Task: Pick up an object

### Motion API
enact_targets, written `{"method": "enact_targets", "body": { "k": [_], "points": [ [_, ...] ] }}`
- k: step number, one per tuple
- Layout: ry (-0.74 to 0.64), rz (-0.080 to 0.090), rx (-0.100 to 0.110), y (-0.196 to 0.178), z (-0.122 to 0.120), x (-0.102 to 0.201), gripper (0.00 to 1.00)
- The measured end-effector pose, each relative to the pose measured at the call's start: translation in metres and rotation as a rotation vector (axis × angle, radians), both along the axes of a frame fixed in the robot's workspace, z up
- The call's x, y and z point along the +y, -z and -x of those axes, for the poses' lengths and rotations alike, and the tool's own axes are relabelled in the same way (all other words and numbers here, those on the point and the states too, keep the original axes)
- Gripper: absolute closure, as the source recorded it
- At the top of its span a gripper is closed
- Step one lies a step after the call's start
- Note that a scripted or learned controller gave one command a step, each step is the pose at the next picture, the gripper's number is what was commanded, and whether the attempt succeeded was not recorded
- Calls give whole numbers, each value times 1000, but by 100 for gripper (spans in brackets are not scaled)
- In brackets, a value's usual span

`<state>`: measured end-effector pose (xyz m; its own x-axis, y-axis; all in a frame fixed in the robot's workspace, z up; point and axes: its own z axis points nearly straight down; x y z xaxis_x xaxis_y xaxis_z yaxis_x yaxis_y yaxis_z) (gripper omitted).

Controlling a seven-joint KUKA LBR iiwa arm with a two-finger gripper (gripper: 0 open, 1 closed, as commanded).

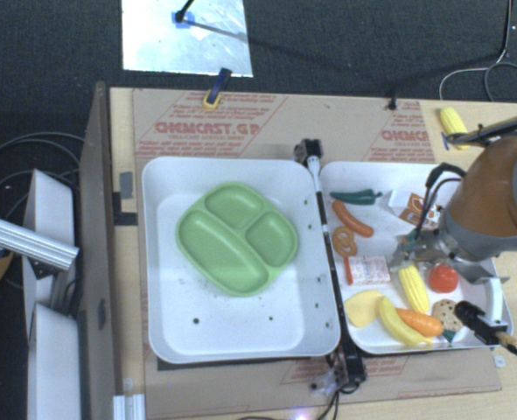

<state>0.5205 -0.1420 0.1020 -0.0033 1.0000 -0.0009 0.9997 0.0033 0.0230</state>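
Observation:
The right bin (328, 178) holds several toy foods. A green chili (356, 197) and an orange sausage (352, 218) lie near its far left. A pretzel (344, 241) and a red-and-white packet (367, 270) sit in the middle. A corn cob (413, 287), a red tomato (443, 277), a banana (395, 320), a carrot (421, 323) and a cookie (446, 311) crowd the near side. My gripper (413, 250) hangs low over the bin's middle, just beyond the corn cob and to the right of the packet. Nothing shows between its fingers.
The left bin (166, 339) carries a green divided plate (236, 237). A second corn cob (453, 122) lies on the cardboard behind the right bin. A small orange-and-white box (413, 206) sits in the right bin by the arm. The arm covers that bin's right side.

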Motion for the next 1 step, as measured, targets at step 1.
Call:
{"method": "enact_targets", "body": {
  "k": [1],
  "points": [
    [-7,0,7,-139,-14,52,100]
  ]
}}
